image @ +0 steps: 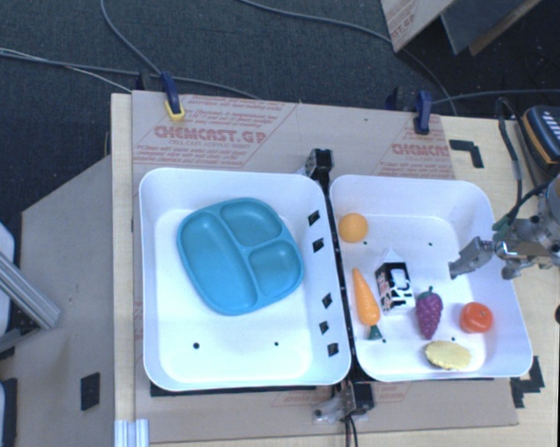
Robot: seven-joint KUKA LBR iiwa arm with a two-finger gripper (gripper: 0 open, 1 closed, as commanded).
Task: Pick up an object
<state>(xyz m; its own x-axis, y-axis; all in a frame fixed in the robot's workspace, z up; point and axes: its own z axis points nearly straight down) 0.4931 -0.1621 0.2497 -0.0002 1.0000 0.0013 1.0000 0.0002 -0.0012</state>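
1. Starting with the largest thing, the bench (219, 124) carries two white bins side by side, clamped at its far edge so that they do not slide.
2. The left bin (156, 351) holds a blue divided plate (240, 255), laid flat towards its far left corner; it seems meant as a place for putting things down.
3. The right bin (464, 201) holds all the small objects, gathered near its near edge and its left wall, where they can be reached from above.
4. The gripper (466, 261) is seen at the right wall of the right bin, above bare floor; nothing is seen in it, and whether it is apart or together cannot be told.
5. An orange carrot (365, 298) lies along the left wall, beside a black-and-white toy (395, 288).
6. A purple grape bunch (428, 312) and a yellow piece (450, 355) lie near the near edge.
7. An orange ball (352, 227) rests at the left wall, and a red-orange fruit (476, 317), nearest to the gripper, is judged the likeliest target.
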